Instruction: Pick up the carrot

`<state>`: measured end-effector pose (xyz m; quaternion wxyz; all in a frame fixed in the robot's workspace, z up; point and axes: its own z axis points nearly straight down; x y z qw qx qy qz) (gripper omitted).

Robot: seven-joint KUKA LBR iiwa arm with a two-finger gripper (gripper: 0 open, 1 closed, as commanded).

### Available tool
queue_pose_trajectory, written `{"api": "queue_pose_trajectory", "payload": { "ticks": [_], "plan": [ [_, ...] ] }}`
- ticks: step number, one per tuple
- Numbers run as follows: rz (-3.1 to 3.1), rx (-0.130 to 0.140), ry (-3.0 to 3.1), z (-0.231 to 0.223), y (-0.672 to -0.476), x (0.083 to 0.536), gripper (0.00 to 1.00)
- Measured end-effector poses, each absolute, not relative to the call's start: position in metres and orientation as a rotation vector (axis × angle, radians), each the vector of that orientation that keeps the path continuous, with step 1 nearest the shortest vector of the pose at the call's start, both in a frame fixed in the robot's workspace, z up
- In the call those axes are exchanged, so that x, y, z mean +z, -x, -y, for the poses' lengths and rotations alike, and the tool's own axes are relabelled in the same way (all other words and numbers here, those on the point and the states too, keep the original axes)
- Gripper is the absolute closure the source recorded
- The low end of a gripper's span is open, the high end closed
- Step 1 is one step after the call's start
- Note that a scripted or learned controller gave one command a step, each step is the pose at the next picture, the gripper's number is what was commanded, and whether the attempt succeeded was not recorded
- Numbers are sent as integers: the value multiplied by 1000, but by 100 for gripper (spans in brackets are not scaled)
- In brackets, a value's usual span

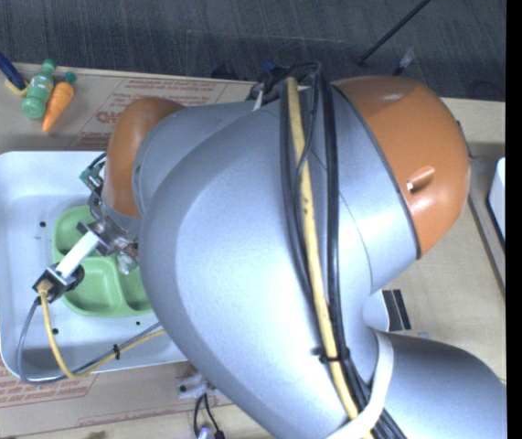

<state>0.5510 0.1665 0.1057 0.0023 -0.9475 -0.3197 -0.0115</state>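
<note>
The carrot (57,104), orange with a green top, lies on the cardboard at the far left corner, outside the white bin (3,176) and beyond its back rim. It touches a small green bottle (37,94) on its left. My gripper (111,242) hangs low inside the left bin over a green divided dish (96,286), well away from the carrot. The arm's orange band and grey body cover most of it, and nothing carrot-like is at its tip.
A blue object (6,69) lies just left of the green bottle. A white rod with a dark tip (61,268) and a yellow cable (52,337) trail from the wrist across the left bin's floor. The arm's bulk hides the middle and right of the bench.
</note>
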Motion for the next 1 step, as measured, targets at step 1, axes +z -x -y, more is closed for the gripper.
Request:
{"api": "queue_pose_trajectory", "payload": {
  "ticks": [1],
  "plan": [
    [1013,-38,2964,-169,-552,117,100]
  ]
}}
